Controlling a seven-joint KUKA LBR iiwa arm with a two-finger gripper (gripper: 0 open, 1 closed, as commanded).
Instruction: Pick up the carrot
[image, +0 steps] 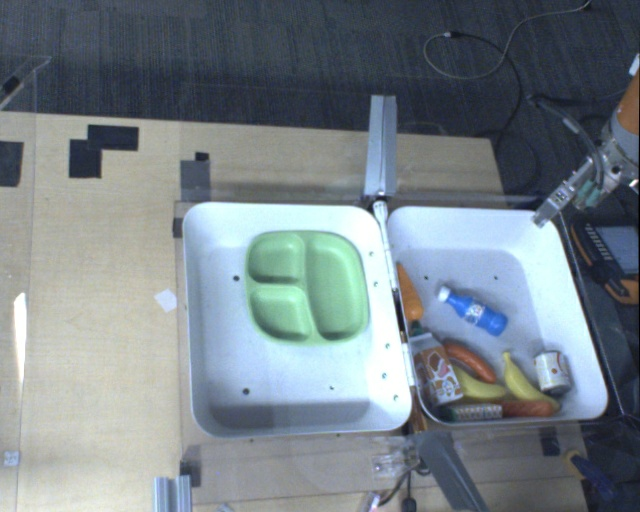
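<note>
At nine o'clock in the right white bin (545, 250), one slim orange carrot (408, 294) lies against the divider wall, with one blue bottle (474, 311), one yellow banana (523, 381) and one silver can (551, 371) nearby. One green three-compartment plastic tray (306, 286) sits in the left white bin (215, 330). Up at two o'clock, the gripper (556, 205) is small and blurred, so I cannot tell its grip.

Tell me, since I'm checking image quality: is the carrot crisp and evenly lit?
Camera view: the slim orange carrot looks soft-edged, hugging the shadowed left wall of the right white bin; the pincer at the bin's far right corner is blurred.
</note>
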